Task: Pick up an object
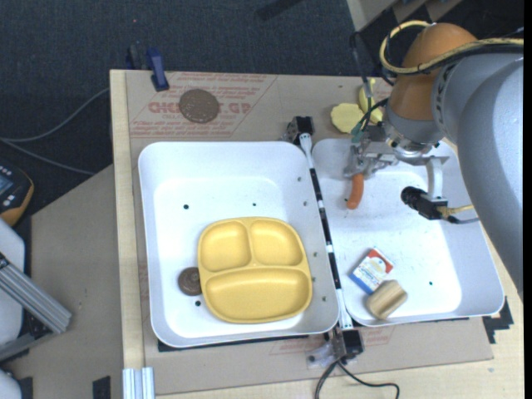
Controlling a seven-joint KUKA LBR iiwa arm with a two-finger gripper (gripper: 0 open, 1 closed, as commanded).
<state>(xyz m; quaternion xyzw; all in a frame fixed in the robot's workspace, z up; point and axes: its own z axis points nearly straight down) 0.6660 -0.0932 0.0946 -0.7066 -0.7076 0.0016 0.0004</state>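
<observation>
Jaws look closed on the top of a small orange carrot-shaped stick (355, 192), gripper (362, 166) low at the right white bin's (465, 302) back-left corner. I reckon the thin end-grip could let it slip or swing free.

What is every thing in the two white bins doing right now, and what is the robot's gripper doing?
Yellow divided plate: lying flat in the left bin, right way up.
Brown round thing: in the left bin, tucked against the plate's left edge.
Orange carrot-like stick: in the right bin, just under the gripper.
Small blue and red box: lying in the right bin.
Tan block: lying right beside the box.
Gripper: low over the right bin, above the stick.
</observation>
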